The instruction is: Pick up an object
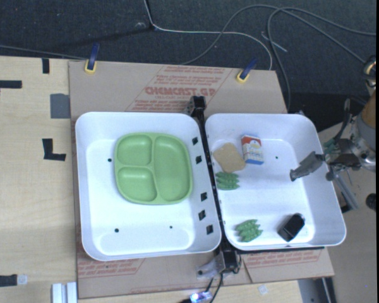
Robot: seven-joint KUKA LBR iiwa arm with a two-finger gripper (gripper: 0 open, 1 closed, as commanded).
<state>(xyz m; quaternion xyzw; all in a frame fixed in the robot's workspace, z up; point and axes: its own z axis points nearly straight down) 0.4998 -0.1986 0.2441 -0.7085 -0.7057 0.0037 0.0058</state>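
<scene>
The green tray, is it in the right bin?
No, the green tray lies in the left bin, with nothing else on it.

A pale wooden counter [25, 188] fills the frame's lower left; a brown cardboard sheet [177, 87] lies on it, bearing two white bins [88, 232] side by side.

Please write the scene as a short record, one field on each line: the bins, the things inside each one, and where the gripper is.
left bin: holds a green divided plate
right bin: holds five small things
near its left wall: tan round piece, touching a small red and white box; a green leafy piece just below
near its front wall: second green leafy piece, black block
gripper: over the right bin's right side, nothing visible between its fingers
</scene>
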